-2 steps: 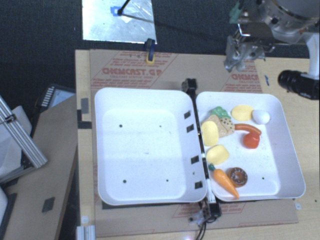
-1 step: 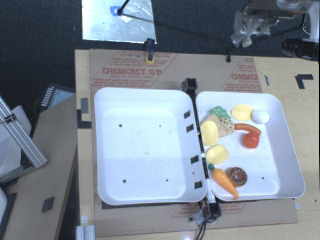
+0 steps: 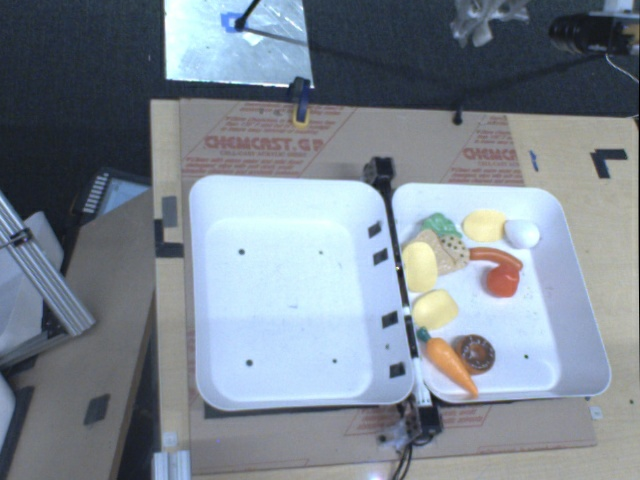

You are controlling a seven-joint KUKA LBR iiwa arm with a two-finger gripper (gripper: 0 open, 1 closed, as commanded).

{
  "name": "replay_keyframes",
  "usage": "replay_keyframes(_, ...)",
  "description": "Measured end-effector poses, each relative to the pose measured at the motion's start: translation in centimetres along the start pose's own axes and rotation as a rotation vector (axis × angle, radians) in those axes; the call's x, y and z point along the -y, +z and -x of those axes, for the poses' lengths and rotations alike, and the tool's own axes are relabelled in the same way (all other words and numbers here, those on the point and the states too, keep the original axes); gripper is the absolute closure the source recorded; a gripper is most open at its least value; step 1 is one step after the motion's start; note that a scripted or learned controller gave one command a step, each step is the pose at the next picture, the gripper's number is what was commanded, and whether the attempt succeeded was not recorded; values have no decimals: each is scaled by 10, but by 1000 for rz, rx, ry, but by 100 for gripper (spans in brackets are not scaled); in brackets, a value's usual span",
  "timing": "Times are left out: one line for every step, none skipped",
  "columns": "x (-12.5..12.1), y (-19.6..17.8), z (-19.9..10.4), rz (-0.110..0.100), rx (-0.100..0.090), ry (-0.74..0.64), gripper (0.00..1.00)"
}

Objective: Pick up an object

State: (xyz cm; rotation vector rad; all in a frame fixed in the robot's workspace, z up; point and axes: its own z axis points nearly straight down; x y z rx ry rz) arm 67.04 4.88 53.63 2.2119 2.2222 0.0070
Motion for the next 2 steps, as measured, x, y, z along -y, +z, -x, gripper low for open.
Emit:
replay_keyframes(58,0,-31,-5,-3,-2,100)
replay_keyframes(114,-1,-61,-5,-3,-3,100)
